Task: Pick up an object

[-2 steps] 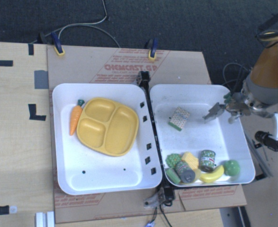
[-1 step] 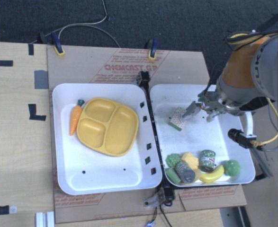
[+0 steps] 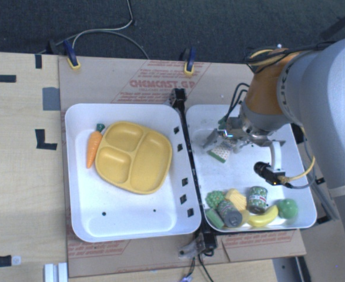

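Note:
My gripper hangs over the back left part of the right bin, its fingers open. A small green-and-white checked piece lies on the bin floor right under and just in front of the fingertips; I cannot tell whether they touch it. Along the bin's front edge lies a pile: a broccoli, a yellow corn piece, a small can, a banana, a round green fruit, a grey cylinder.
The left bin holds a yellow divided plate with an orange carrot beside its left rim. A black divider runs between the bins. The grey arm covers the right bin's far right side.

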### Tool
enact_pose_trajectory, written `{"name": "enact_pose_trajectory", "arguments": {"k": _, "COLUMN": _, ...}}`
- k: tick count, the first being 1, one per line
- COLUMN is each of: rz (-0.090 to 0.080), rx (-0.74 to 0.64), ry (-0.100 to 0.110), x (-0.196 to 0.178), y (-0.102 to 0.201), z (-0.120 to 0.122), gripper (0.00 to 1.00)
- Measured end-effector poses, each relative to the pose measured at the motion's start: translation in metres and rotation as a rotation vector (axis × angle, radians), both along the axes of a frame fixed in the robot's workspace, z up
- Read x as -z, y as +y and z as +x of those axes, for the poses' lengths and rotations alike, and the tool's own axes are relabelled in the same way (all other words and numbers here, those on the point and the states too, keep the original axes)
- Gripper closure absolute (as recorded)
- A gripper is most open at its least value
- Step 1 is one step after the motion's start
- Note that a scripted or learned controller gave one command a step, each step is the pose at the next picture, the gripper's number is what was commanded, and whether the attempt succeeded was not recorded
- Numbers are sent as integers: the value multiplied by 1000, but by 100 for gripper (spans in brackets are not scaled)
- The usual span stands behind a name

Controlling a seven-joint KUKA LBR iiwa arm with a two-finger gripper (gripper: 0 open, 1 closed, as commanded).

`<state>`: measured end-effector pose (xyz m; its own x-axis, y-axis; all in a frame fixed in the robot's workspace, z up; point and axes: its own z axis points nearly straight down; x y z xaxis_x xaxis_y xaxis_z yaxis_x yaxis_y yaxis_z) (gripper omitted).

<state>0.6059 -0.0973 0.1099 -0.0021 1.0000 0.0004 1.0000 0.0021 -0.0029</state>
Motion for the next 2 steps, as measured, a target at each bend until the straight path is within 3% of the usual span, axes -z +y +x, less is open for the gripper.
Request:
{"name": "enact_pose_trajectory", "arguments": {"k": 1, "rz": 0, "rx": -1, "ry": 0, "x": -10, "y": 0, "z": 0, "gripper": 100}}
{"name": "enact_pose_trajectory", "arguments": {"k": 2, "rz": 0, "rx": -1, "ry": 0, "x": -10, "y": 0, "z": 0, "gripper": 0}}
